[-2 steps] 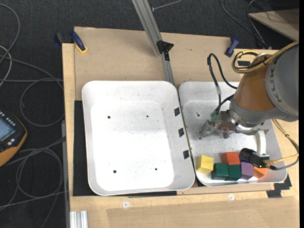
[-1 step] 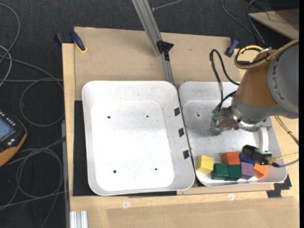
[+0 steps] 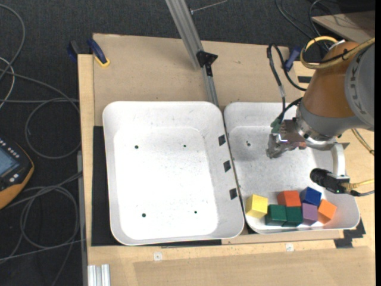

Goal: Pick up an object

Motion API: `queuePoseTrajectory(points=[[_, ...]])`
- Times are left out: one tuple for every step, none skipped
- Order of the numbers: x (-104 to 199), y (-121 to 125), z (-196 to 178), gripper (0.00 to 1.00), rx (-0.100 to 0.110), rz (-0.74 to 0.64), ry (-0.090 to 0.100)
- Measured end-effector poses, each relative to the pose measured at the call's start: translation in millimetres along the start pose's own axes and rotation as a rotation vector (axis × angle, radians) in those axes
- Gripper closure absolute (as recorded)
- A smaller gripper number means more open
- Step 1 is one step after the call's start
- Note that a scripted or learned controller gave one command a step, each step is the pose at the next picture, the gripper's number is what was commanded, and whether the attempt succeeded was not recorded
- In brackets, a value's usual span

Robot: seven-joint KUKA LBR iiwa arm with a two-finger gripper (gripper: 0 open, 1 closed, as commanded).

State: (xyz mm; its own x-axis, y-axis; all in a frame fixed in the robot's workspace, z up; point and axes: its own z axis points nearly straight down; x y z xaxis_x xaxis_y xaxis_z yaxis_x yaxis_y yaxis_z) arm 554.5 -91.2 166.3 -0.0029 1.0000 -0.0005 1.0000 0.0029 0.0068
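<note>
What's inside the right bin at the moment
Inside the right bin, coloured blocks cluster at the near edge: yellow, green, red, blue, purple, orange. The arm covers the bin's far right corner.

light: bright, even | shadows: soft | focus: slightly soft overall

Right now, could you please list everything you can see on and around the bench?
White bins: 2, side by side; left bin, right bin.
Blocks: 6, clustered at the right bin's near edge: yellow block, green block, red block, blue block, purple block, orange block.
Metal pole: 1, grey, slanting down between the bins' far edges.
Clamp: 1, blue and yellow, bench's far left corner.
Cables: several, dark, floor at left.
Arm: 1, grey and orange, from the right.
Gripper: 1, over the right bin.
</note>
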Motion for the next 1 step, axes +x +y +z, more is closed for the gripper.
queuePoseTrajectory(points=[[8.1, 8.1, -50.0, 1.00, -0.001, 0.000, 0.000]])
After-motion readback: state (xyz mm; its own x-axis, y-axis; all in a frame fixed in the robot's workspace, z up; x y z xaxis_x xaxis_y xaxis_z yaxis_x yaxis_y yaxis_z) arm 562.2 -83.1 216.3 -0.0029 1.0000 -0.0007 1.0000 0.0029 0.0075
